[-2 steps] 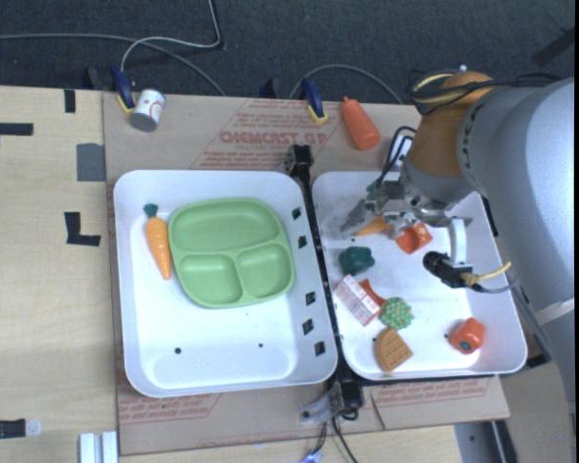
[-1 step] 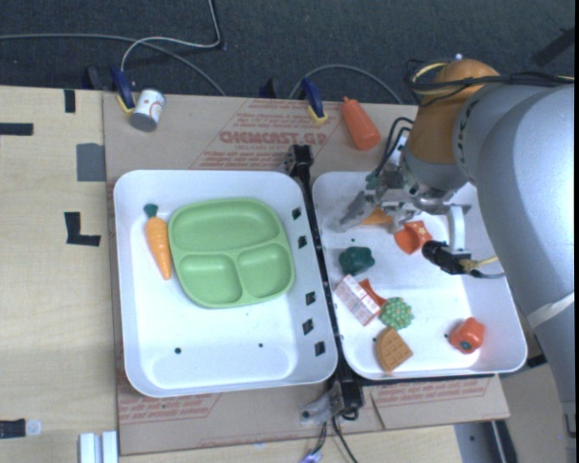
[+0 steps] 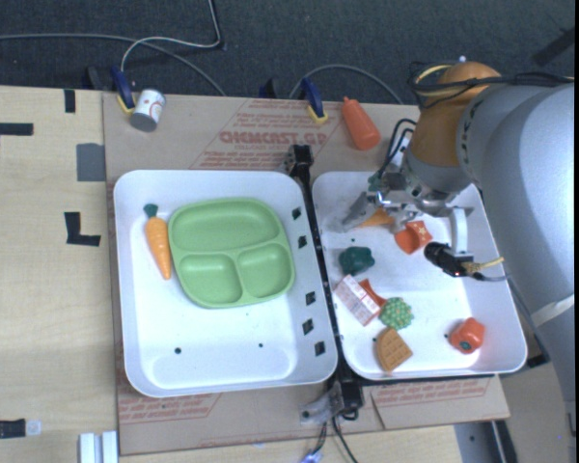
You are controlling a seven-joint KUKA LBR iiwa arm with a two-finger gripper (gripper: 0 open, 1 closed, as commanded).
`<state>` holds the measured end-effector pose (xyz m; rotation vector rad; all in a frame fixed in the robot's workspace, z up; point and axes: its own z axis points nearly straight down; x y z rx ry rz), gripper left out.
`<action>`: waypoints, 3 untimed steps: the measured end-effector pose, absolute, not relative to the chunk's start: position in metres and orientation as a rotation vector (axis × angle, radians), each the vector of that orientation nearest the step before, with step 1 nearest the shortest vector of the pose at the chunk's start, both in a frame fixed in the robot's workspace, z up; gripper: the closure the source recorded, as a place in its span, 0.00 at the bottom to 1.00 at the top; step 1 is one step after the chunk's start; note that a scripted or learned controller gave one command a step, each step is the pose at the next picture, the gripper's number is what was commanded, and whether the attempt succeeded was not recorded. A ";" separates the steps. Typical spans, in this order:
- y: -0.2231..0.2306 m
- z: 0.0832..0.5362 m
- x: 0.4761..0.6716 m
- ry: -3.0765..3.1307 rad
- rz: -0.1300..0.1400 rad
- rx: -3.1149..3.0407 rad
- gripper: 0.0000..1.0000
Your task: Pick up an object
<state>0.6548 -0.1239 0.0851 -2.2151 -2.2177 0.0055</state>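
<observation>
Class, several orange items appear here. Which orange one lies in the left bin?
The toy carrot, lying beside the green divided plate. The other orange pieces sit in the right bin or outside on the cardboard.

bins (image 3: pixel 135 287): 2 | green divided plate (image 3: pixel 234 252): 1 | carrot (image 3: pixel 157 242): 1 | small items in bin at 3 o'clock: 7, incl. dark green piece (image 3: pixel 355 258), red-white packet (image 3: pixel 358 298), green round piece (image 3: pixel 397 313), brown waffle piece (image 3: pixel 392 349), orange-red piece (image 3: pixel 466 336) | orange bottle (image 3: pixel 360 123) on desk at 12 o'clock: 1 | small can (image 3: pixel 148 109): 1 | blue clamps (image 3: pixel 315 102): 2
</observation>
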 end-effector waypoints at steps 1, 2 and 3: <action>-0.130 0.083 0.663 -2.198 0.023 -2.201 0.00; -0.133 0.083 0.663 -2.199 0.023 -2.201 0.00; -0.146 0.083 0.664 -2.200 0.021 -2.202 0.00</action>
